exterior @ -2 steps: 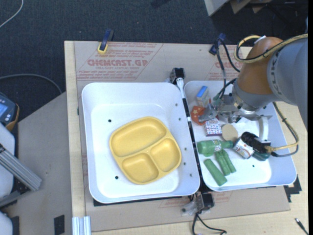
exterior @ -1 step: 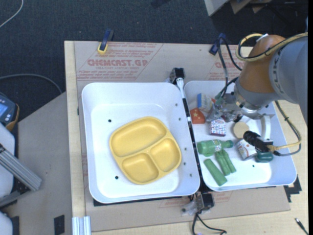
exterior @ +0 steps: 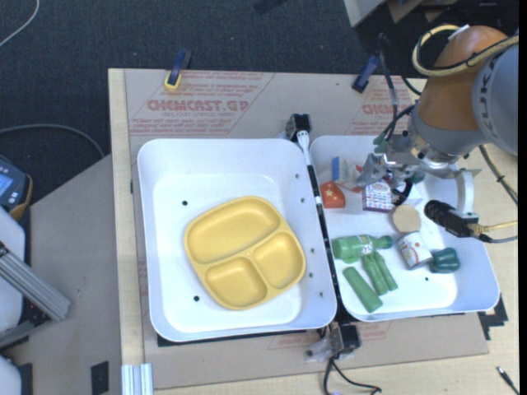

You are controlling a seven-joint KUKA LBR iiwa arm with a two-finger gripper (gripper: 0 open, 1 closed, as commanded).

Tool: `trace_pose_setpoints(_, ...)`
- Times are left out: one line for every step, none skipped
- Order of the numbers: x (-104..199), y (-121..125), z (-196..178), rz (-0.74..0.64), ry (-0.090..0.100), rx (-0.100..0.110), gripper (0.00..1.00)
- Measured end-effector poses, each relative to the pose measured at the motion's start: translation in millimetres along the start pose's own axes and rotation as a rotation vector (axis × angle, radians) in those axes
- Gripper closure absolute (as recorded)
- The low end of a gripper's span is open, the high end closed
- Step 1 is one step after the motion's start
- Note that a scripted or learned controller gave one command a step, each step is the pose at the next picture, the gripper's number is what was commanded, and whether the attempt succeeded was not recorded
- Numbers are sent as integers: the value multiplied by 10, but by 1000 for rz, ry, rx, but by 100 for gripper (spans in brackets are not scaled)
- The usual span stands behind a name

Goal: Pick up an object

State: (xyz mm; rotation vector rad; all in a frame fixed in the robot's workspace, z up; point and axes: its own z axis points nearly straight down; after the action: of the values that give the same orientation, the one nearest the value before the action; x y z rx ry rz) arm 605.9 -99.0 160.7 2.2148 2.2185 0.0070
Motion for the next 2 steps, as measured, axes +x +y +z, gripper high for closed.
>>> trace_pose_setpoints(30,65,-630,0,0,0,100)
trace_pose_setpoints(32,71,-642,1,1,5,100)
